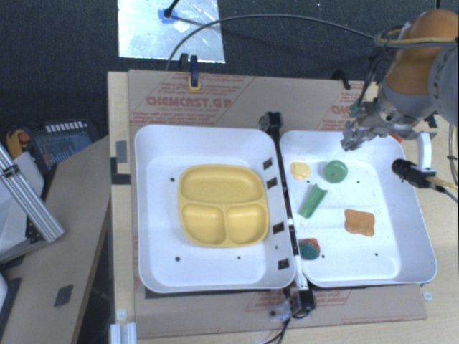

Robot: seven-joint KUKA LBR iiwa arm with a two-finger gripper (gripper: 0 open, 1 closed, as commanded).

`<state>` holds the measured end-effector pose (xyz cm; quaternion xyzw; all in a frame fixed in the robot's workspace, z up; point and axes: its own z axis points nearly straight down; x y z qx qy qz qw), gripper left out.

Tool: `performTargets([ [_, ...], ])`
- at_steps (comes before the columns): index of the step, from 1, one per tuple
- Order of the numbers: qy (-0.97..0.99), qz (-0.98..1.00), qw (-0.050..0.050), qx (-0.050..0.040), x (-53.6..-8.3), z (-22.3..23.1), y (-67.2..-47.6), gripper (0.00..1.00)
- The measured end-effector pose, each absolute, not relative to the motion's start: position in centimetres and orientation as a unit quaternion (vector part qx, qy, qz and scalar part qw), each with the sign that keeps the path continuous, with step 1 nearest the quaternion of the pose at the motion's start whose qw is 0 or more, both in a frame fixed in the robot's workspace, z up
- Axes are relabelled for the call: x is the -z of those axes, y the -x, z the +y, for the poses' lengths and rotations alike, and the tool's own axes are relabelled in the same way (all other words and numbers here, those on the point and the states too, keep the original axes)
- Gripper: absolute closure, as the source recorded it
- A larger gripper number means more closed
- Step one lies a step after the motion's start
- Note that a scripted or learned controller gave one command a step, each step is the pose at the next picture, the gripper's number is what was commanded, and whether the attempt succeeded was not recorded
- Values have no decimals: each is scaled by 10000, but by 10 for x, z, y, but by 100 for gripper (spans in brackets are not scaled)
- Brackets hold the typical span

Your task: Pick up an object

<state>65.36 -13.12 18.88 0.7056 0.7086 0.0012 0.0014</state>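
Here the hand (356, 136) hangs over the right bin's (409, 224) far edge, whether open or closed unclear. The green round piece (335, 170) lies just near-left of it, nearest of the objects.

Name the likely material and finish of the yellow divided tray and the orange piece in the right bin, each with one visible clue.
Yellow divided tray: probably moulded plastic, smooth and slightly glossy; soft highlights sit on its rounded compartment ridges. Orange piece: possibly soft plastic or foam, matte; it shows uneven edges and no shine, though it is too small to be sure.
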Motion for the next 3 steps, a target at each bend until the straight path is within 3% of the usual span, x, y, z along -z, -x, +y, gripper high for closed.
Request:
performTargets([
  [1, -7052, 7090, 20, -13, -242, -131, -655, 100],
  [3, -7044, 7098, 0, -4, -237, -7, -643, 100],
])
